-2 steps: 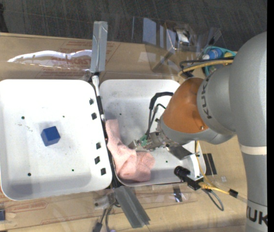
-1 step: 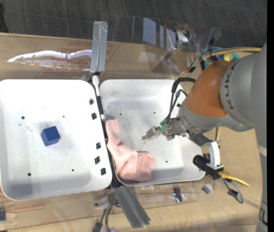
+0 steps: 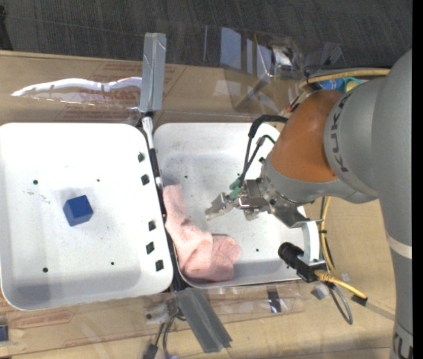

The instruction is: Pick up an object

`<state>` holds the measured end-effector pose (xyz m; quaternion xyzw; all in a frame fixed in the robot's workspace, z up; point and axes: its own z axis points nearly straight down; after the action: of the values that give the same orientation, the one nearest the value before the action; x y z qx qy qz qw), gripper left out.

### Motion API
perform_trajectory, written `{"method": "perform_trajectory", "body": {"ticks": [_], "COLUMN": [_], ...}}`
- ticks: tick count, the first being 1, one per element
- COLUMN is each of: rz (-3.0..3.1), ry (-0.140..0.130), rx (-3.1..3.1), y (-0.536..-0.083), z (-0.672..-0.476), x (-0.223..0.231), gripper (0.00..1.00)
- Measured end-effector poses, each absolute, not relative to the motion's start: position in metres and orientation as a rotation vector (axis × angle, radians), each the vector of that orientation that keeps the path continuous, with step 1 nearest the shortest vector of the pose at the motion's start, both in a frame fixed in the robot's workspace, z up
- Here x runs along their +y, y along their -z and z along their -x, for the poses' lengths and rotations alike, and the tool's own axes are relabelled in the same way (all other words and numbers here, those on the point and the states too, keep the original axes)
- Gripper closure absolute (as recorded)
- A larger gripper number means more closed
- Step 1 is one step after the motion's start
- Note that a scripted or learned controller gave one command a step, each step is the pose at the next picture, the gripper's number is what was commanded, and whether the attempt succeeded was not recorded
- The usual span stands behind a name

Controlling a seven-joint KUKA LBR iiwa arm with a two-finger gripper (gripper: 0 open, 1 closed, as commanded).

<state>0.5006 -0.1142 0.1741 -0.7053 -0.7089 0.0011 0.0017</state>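
Gripper (image 3: pixel 215 208) hung open and empty beside pink cloth (image 3: pixel 196 241) when I checked, pickup not yet done.

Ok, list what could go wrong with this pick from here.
1. The pink cloth lies bunched against the right bin's wall, so the pincer may strike that wall or catch only a loose fold that slips out.
2. The blue cube sits in the left bin, across the divider from the pincer; going for it means a longer reach.
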Motion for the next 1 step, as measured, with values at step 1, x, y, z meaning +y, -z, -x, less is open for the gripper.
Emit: {"method": "perform_trajectory", "body": {"ticks": [1], "rz": [2.024], "ry": [0.001], "rx": [-2.401], "y": [-0.0919], "z": [-0.4853], "x": [-0.1525], "gripper": [0.0]}}
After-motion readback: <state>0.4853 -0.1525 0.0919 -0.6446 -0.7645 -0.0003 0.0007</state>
